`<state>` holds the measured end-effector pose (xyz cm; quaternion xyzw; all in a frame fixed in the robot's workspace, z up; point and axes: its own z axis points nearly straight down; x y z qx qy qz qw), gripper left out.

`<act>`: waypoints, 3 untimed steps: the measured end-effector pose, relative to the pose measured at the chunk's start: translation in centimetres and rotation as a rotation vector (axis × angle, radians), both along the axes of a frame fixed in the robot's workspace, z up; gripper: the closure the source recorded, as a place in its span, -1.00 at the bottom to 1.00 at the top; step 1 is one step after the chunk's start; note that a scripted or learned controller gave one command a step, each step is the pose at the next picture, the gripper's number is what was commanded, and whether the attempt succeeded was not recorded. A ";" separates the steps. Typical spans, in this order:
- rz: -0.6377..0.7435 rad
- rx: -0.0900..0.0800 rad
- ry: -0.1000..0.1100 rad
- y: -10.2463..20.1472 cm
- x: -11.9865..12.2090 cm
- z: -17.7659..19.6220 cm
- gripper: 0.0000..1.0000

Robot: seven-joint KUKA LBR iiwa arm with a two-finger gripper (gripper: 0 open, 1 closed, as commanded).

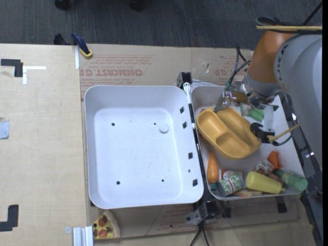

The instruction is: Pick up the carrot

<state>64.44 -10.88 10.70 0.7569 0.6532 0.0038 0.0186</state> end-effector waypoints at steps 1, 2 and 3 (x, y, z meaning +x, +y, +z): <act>-0.251 0.016 -0.004 -0.6 -2.0 -0.1 -1.00; -0.252 0.013 0.001 -0.8 -2.1 0.6 1.00; -0.254 0.009 0.006 -1.0 -2.3 0.6 -1.00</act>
